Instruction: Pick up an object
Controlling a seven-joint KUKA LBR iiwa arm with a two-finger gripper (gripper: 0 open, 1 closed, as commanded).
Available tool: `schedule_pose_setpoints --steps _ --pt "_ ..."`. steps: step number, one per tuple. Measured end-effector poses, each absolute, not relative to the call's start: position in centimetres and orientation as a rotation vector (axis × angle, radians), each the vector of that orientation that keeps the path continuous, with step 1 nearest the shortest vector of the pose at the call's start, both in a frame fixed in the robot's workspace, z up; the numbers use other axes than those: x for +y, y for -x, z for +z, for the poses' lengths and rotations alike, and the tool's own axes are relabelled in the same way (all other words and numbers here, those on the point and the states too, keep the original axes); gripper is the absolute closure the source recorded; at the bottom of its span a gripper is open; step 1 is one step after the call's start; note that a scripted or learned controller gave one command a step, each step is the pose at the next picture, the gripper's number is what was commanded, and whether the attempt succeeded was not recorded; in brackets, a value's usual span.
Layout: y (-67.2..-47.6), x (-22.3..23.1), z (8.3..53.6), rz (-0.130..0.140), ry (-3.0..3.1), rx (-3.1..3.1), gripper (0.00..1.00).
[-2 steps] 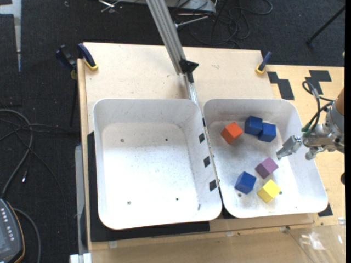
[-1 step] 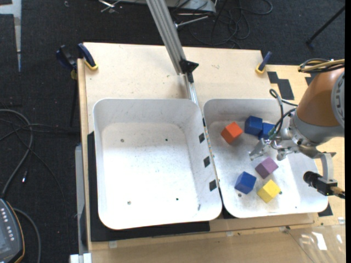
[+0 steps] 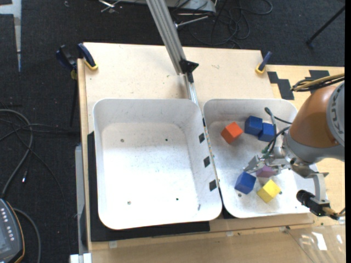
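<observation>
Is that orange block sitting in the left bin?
No, the orange block lies in the right bin, near its upper left corner.

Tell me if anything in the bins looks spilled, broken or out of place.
Nothing stands out. The orange block, blue blocks, another blue block and yellow block all lie loose inside the right bin, with the claw down among them.

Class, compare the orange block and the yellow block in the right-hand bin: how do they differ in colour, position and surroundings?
1. Colour: the orange block is orange; the yellow block is yellow.
2. Position: the orange block lies toward the far side of the right bin; the yellow block lies near its front edge.
3. Surroundings: the orange block stands apart from the others; the yellow block sits close below the hand, beside a blue block.
Both are small cubes, resting tilted.
</observation>
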State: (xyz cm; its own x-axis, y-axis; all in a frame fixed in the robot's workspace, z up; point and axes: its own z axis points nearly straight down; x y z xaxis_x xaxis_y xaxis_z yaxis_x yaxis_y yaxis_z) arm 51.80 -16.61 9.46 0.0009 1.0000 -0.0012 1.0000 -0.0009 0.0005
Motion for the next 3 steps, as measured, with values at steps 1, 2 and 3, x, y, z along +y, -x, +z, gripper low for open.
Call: schedule_pose_setpoints --steps 1,2,3 --pt "-52.0 -16.6 10.6 0.002 -2.219 2.220 1.00" --pt "-49.1 -8.2 20.1 0.009 -2.210 2.230 1.00" --pt "-49.0 1.5 19.5 0.003 -2.212 2.236 1.00"
